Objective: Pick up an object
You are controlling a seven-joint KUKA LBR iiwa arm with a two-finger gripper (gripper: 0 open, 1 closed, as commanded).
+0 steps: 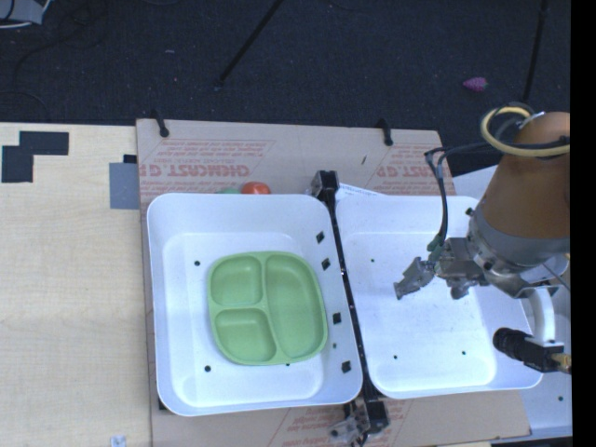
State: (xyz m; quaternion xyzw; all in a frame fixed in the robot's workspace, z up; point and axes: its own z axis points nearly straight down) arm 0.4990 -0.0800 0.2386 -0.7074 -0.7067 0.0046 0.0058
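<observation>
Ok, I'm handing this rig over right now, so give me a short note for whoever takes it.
Gripper: over the right bin, nothing visible between its fingers; whether they are open or shut is unclear.
Things: a green divided plate lies flat in the left bin. A small red and green item sits behind that bin's back rim, on the cardboard.
Done: nothing picked yet.
Left: move to the left bin, grasp the plate, lift.

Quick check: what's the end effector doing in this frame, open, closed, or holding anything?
End effector: over the right-hand shallow white bin; nothing seen between its fingers; open or closed cannot be told from this view.
</observation>
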